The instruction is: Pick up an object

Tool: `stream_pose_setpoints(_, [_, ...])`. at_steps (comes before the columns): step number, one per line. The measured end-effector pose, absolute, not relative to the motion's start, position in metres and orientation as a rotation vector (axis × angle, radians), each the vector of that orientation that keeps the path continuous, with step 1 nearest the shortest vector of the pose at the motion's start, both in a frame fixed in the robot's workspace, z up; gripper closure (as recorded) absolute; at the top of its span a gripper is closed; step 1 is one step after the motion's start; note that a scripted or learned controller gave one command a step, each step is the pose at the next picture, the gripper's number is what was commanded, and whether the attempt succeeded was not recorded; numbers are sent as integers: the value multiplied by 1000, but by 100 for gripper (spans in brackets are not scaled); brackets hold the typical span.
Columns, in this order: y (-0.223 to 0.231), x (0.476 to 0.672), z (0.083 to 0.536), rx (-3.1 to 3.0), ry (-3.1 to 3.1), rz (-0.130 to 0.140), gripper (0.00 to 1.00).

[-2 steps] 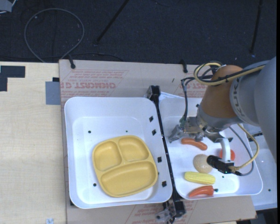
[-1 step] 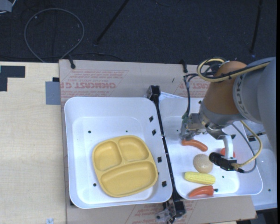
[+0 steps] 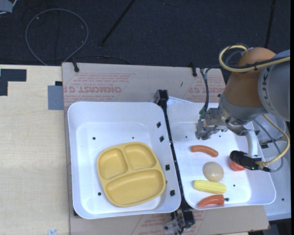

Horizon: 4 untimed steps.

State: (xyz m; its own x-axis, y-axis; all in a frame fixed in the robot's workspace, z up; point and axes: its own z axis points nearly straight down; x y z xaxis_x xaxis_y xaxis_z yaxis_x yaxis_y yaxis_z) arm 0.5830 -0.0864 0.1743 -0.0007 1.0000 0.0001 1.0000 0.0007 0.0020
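Looking down on the bench from my station, I judge the pick as barely begun: nothing is lifted and every candidate object lies on the floor of the right bin [image 3: 264,195].

The gripper [image 3: 204,129] hangs over the upper part of that bin, just above and a little left of the orange-red sausage [image 3: 204,151]. Its tips are dark and seen almost end-on from this slant, so I cannot tell whether the fingers are open or closed. I see nothing between them.

The sausage lies flat, tilted slightly, and is the nearest thing to the tool. Below it sits a pale round bun-like piece [image 3: 213,171], then a yellow corn cob [image 3: 209,186], then a red chilli-shaped piece [image 3: 211,200] near the front wall. A small red item [image 3: 236,165] rests to the right, partly covered by a black part on a cable. These pieces lie apart from one another, so I read none of them as crowding the sausage.

The left bin [image 3: 83,126] carries a yellow divided plate [image 3: 131,173], well away from the arm.

Left to do, as I judge it: descend onto one item, close on it, and raise it off the bin floor.
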Motion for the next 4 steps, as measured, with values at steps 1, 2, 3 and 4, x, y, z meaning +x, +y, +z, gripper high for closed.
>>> stream_pose_setpoints(1, [-88, 584, 227, 2219, 2220, 3, 100])
stream_pose_setpoints(2, [-40, 586, 217, 2221, 2227, -3, 100])
stream_pose_setpoints(3, [13, 583, 210, 2220, 2229, -3, 100])
stream_pose_setpoints(4, [76, 588, 213, 2217, 2230, -1, 100])
